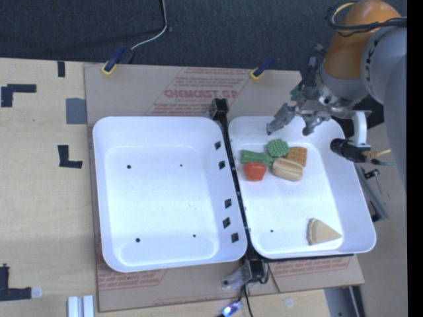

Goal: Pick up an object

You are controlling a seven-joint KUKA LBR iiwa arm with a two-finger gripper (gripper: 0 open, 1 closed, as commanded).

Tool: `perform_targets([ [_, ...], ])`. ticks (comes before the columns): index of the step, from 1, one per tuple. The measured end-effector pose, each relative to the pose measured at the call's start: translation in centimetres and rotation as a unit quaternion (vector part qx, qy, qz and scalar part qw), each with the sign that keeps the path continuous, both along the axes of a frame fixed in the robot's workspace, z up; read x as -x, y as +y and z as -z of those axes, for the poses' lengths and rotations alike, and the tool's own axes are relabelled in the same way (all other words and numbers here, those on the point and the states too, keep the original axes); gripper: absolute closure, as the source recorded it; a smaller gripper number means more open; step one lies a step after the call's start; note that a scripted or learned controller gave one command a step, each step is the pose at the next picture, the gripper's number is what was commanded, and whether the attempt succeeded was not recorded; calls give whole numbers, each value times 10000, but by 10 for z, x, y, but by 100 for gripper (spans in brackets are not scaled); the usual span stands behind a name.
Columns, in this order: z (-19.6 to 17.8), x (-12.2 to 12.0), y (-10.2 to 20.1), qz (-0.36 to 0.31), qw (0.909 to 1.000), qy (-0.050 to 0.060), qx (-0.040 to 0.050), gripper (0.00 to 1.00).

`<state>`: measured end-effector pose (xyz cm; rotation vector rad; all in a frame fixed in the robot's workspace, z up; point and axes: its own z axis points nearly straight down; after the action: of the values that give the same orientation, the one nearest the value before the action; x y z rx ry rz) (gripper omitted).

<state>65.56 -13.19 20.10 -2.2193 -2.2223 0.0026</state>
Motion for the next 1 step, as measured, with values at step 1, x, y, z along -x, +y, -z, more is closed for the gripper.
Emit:
perform_targets([
  [1, -163, 60, 1, 1, 10000, -56, 7, 0],
])
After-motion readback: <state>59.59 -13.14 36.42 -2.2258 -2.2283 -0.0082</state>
